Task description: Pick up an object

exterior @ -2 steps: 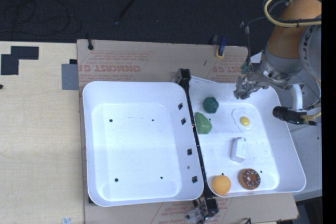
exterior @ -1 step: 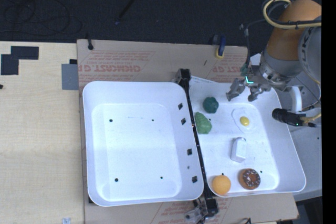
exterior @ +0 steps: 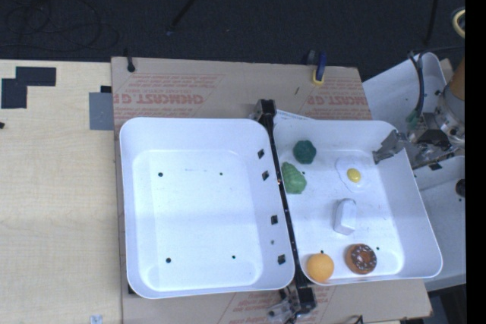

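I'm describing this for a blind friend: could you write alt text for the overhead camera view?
A robot gripper hovers at the right bin's upper right edge; inside lie a dark green ball, light green lump, fried egg, white cup, orange and chocolate doughnut. The left bin sits beside it.

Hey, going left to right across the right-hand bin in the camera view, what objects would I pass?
light green lump → dark green ball → orange ball → white cylinder → fried egg → chocolate donut → gripper

Count of things in the bins

Two white bins (exterior: 197, 281); two green lumps (exterior: 304, 152), one fried egg (exterior: 353, 175), one white cylinder (exterior: 345, 216), one orange (exterior: 320, 267), one doughnut (exterior: 361, 259).
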`<state>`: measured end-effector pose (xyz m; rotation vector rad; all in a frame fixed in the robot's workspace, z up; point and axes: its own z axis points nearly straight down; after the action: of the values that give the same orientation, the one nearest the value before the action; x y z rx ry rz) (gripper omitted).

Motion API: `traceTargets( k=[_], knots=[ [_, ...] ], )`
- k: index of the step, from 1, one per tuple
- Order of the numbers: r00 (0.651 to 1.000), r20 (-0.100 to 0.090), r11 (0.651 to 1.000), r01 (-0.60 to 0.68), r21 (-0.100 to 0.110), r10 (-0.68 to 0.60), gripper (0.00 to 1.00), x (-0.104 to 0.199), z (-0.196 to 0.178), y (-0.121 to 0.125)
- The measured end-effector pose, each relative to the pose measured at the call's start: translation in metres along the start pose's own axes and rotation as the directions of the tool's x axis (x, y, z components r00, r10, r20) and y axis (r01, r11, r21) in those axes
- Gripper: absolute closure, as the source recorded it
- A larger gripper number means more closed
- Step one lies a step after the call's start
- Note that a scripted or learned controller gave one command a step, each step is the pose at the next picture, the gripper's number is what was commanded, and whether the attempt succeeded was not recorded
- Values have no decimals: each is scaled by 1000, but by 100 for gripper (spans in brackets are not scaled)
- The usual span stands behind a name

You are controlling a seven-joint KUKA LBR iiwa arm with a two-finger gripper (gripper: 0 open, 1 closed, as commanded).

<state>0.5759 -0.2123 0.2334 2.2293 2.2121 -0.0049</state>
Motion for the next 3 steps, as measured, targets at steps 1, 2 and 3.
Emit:
traceTargets(
  k=[1,2,3],
  knots=[
    [1000,-3,1000,6,1,-6,0,4,3,3],
    [1000,-5,1000,14,0,-14,0,52,113,70],
    [1000,1,1000,6,-5,-6,0,-4,44,69]
  ],
)
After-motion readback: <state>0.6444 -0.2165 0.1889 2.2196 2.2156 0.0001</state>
